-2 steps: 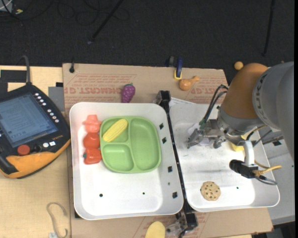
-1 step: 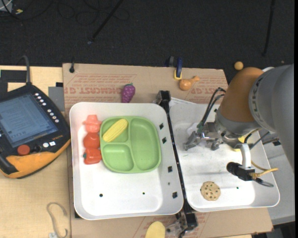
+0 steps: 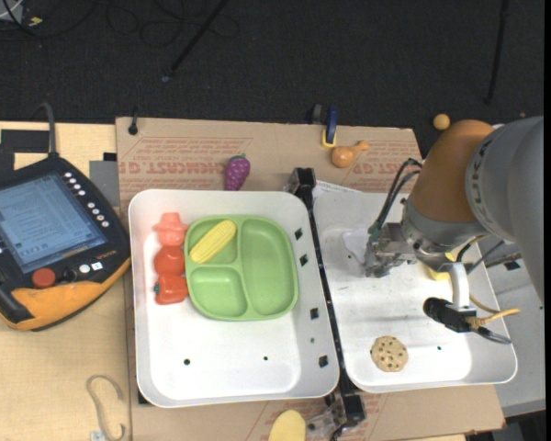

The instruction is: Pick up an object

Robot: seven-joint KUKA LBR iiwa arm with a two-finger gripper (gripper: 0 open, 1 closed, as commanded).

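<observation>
Grey arm [image 3: 519, 186], orange wrist band [image 3: 450, 177], dark cables [image 3: 394, 194]

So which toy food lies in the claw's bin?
The cookie, in the right bin with the claw. The corn is on the plate in the left bin; the grapes lie outside.

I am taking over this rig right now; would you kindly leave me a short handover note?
Claw: low over the right bin's upper left, no object visibly held.
Cookie lies near that bin's front edge, apart from the claw.
Left bin holds a green plate with corn in its upper-left compartment, a red toy beside it.
Done: nothing lifted.
Left: pick one object.
</observation>
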